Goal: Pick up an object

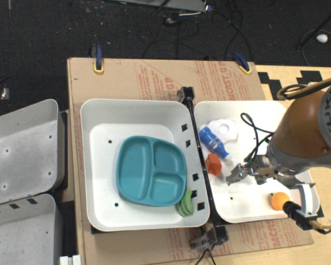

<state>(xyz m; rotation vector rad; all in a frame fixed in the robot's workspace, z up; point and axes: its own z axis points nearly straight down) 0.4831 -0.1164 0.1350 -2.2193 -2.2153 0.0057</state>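
Observation:
The right bin [248,216] holds a blue and white bottle [214,142] lying near its left wall, with a white piece [225,128] just behind it. A small red-orange object [213,164] lies in front of the bottle. An orange ball [277,201] rests near the bin's front right. My gripper [236,175] hangs low over the bin floor, just right of the red-orange object and apart from it. Nothing shows in its grasp. The left bin [99,148] holds a teal divided plate [151,170] with a green object [185,204] at its front right edge.
The arm's orange band and grey wrist [303,137] cover the right bin's right side. A black cable [252,127] loops over the bin's back. Two white trays [22,148] lie off the bench at left. Clamps [98,59] hold the board's far edge.

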